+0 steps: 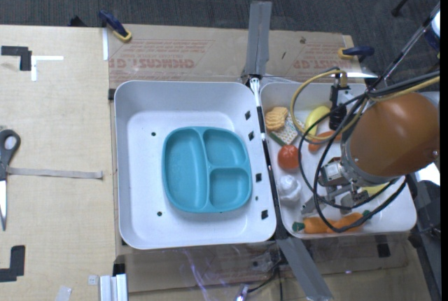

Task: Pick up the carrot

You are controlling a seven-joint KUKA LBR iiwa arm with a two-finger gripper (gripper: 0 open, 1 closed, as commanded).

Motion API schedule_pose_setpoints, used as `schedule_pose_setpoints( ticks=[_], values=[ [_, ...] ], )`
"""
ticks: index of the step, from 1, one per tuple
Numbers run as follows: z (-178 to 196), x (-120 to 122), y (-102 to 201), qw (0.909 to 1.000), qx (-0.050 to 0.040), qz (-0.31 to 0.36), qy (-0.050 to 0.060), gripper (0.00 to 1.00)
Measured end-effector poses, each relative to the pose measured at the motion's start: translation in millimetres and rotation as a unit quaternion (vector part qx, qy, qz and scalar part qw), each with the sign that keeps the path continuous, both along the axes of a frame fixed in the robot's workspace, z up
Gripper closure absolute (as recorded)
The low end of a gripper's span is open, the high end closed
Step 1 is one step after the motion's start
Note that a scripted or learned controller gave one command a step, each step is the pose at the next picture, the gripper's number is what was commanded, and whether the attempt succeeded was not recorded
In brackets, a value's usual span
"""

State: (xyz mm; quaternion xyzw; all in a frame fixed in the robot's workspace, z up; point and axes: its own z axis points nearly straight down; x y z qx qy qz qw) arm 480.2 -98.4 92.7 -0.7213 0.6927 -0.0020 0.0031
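Camera view, single overhead frame. Two white bins side by side on the desk (56,152): left bin (133,152) holds a teal divided plate (207,169); right bin (399,215) holds the clutter and the arm (392,135), which reaches in from the right with its orange band above the wrist. The gripper (336,196) sits low inside the right bin, wrapped in cables; whether it is released or clenched I cannot tell, since the mechanism and the wiring hide its working end. Carrot (330,224): lying flat along the near wall of the right bin, close to the front corner, orange body with a small green stub at its left end, long axis roughly parallel to the bin's front edge. It appears to rest on the bin floor just below the gripper; contact between the two cannot be resolved. Other items in that bin: a red tomato-like piece (288,156), a yellow banana (316,115), a waffle-textured tan piece (276,117), a small white object (288,186). Progress, as a judgement: approach looks done, gripper positioned near the target. Grasp not confirmed, lift not yet done. Remaining: secure the carrot and raise it clear of the bin.
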Motion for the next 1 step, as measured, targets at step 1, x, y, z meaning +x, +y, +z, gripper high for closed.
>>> schedule_pose_setpoints(
  ticks=[1],
  values=[
    [25.4, 66.1, -43.1, 0.9990, 0.0010, 0.044, 0.002, 0.00]
  ],
)
